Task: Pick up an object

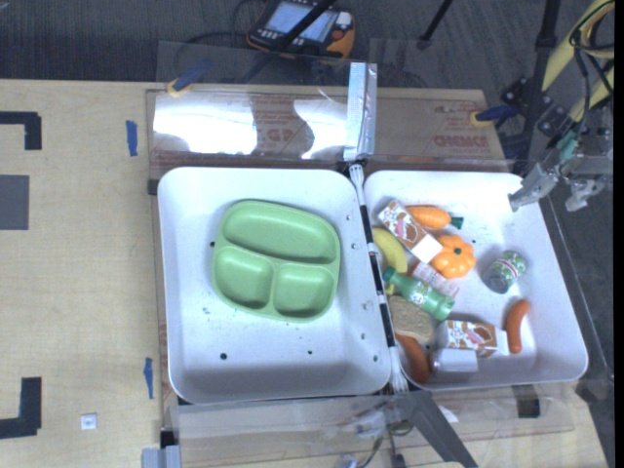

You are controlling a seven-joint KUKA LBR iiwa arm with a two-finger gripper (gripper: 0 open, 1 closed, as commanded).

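Note:
The right white bin (561, 291) holds several toy foods. Among them are a carrot (430, 216), a small carton (409, 232), a banana (387, 249), an orange pumpkin (454, 257) and a green bottle (422, 294). A round green-grey object (505, 270), a sausage (517, 325) and a second carton (472, 336) lie nearer the front right. My gripper (531, 189) hangs over the bin's far right corner, above and to the right of the pile and apart from every object. Nothing is seen in its grasp.
The left bin (185, 261) holds a green divided plate (276, 258). A metal divider (360, 115) stands behind the seam between the bins. Cables and stands crowd the far right behind the arm (585, 154). A handheld controller (297, 22) lies beyond the bench.

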